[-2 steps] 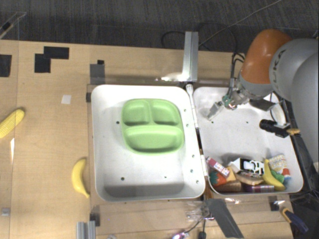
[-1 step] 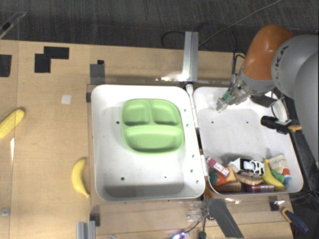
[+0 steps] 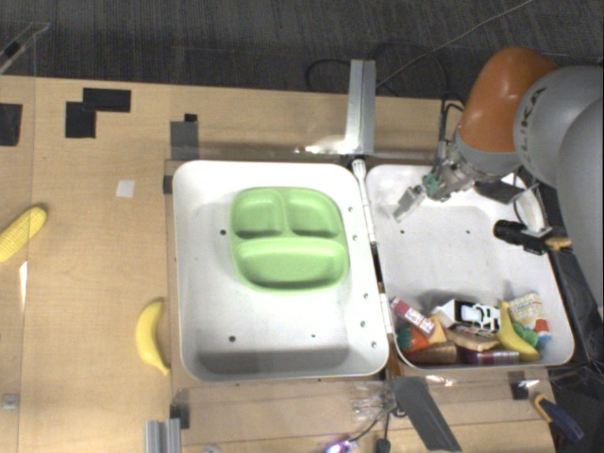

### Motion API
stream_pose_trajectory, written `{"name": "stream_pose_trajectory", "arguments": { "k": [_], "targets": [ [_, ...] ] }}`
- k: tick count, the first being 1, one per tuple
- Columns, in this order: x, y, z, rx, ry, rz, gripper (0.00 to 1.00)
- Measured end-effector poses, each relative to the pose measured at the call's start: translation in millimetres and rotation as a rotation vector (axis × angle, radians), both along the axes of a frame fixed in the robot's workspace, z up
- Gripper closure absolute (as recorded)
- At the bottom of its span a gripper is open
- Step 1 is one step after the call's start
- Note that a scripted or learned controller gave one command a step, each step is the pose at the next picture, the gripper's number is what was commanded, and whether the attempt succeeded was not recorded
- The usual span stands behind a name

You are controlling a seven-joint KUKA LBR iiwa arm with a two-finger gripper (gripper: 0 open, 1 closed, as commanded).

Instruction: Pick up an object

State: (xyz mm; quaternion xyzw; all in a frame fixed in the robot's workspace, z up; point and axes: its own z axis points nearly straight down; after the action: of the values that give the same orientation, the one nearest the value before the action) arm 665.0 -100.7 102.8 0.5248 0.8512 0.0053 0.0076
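White bins (image 3: 189, 281), two; one green plate (image 3: 288, 238).

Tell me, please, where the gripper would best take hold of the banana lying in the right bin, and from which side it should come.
Probably across the middle of the banana, coming straight down from above. It lies flat at the near end of the right bin, curving along its length, so its narrow width suits the gripper. Packets crowd its left side and the bin's wall stands close to its right, so a sideways approach looks blocked.
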Motion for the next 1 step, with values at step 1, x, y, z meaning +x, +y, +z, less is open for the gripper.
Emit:
{"name": "stream_pose_trajectory", "arguments": {
  "k": [1],
  "targets": [
    [7.4, -5.4, -10.7, 0.010, 0.015, -0.177, 0.00]
  ]
}}
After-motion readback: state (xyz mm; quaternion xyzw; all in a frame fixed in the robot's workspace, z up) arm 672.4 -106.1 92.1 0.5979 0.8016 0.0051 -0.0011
